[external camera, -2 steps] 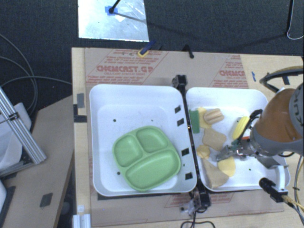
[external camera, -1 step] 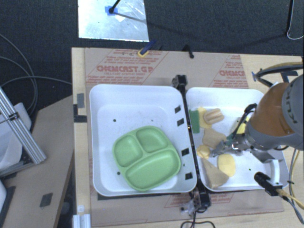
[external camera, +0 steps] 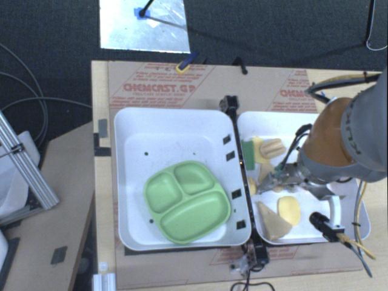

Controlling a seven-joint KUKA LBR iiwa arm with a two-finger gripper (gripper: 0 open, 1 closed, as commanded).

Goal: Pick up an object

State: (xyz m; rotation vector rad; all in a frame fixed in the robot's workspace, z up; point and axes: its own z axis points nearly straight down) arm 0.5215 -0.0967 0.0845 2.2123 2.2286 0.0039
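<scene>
My gripper (external camera: 274,181) hangs low in the right bin (external camera: 285,119), near its left wall, with the grey arm and its orange band coming in from the right. Several small items lie around it: a tan bread-like piece (external camera: 270,147) and a green block (external camera: 248,154) beyond it, a pale yellow bit (external camera: 252,185) at its left, a yellow oval piece (external camera: 290,210) and a tan wedge (external camera: 273,224) in front of it. I see nothing lifted clear of the bin floor.
The left bin (external camera: 176,126) holds a green divided plate (external camera: 187,200) in its front half. A black divider with clips (external camera: 237,156) runs between the bins. The bins rest on a cardboard sheet (external camera: 157,86).
</scene>
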